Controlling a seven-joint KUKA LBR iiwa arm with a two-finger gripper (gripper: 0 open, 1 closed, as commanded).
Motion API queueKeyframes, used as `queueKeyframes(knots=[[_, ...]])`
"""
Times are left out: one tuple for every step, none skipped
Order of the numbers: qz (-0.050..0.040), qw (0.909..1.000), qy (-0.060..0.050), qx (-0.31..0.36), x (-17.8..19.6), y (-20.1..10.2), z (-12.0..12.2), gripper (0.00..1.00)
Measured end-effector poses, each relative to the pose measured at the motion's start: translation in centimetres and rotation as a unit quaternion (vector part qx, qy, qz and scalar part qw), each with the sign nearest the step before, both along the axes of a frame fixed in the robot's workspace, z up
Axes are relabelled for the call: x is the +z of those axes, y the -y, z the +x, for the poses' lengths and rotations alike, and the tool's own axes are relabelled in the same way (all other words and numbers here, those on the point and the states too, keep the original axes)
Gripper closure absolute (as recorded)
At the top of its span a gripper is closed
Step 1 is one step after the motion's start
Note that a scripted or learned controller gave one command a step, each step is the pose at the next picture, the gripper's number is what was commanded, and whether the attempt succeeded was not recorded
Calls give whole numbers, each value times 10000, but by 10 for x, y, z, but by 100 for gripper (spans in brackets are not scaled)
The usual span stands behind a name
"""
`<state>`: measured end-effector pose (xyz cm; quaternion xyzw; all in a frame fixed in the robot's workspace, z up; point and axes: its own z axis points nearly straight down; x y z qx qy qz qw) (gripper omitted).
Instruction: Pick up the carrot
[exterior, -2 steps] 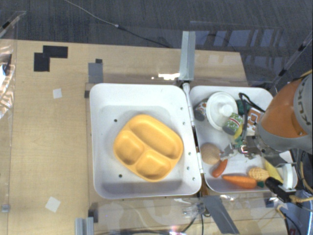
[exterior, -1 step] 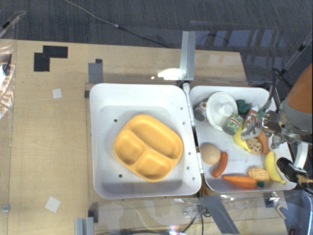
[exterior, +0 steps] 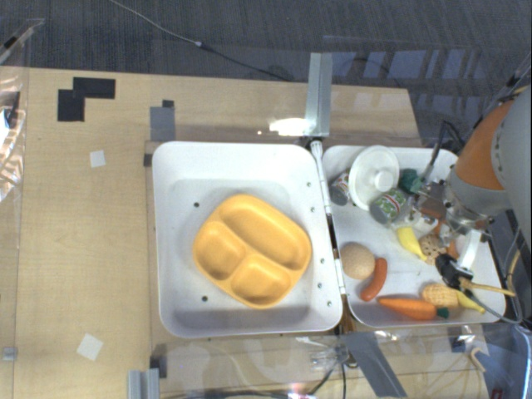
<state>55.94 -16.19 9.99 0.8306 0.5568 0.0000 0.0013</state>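
Carrot [exterior: 409, 307] lies flat along the right bin's [exterior: 499, 310] front edge, just beside the corn [exterior: 440, 294], top side clear, so probably graspable from above. End effector [exterior: 434, 210] hangs further back over the clutter, apart from the carrot; its opening cannot be told.

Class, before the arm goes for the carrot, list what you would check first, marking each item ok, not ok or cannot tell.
1. Carrot in plain view, nothing on top: ok.
2. Carrot lying flat in the right bin: ok.
3. Gripper above the carrot: not ok, it is farther back, near the cookie.
4. Room around the carrot: not ok, the corn and the sausage lie close.
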Motion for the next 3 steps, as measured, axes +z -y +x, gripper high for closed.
queueKeyframes(knots=[[13, 9931, -8, -1175, 3, -7, -34, 0], [14, 9876, 11, -1569, 7, -14, -71, 0], [-6, 9856, 68, -1691, -11, -69, -69, 0]])
